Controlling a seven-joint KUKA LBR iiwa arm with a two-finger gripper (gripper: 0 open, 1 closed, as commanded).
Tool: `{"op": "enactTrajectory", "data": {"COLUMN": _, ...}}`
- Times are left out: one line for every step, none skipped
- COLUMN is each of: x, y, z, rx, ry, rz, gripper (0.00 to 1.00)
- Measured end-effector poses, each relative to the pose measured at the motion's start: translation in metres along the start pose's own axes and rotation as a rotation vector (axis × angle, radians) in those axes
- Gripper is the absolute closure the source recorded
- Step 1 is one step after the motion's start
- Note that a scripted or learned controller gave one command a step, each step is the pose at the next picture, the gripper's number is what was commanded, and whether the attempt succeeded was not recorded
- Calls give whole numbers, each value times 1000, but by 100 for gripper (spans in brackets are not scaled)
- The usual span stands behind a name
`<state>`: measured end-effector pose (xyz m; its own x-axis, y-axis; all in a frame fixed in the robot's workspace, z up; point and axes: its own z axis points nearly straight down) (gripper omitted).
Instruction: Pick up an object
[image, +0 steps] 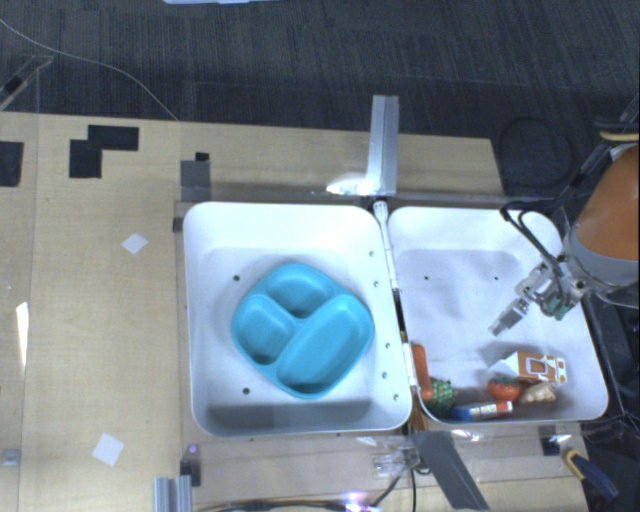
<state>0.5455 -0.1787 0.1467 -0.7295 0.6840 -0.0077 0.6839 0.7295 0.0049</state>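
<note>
Small items lie clustered along the right bin's (450, 250) front edge. Among them are a white and orange carton (541, 367), a red piece (503, 389), a brownish piece (540, 396), a red and blue marker (482, 409), a green lump (441, 392) and an orange stick (420, 364). My gripper (518, 308) hangs over the right half of that bin, a little behind the carton and apart from it. I see nothing held in it.
The left bin (215, 250) holds a blue three-compartment plate (300, 328). A metal post (384, 145) stands behind the wall between the bins. Black cables (530, 225) loop near the right bin's back right corner.
</note>
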Motion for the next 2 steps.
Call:
{"op": "enactTrajectory", "data": {"x": 42, "y": -35, "z": 57, "rx": -3, "ry": -5, "rz": -124, "gripper": 0}}
{"op": "enactTrajectory", "data": {"x": -59, "y": 20, "z": 60, "rx": -1, "ry": -2, "rz": 25, "gripper": 0}}
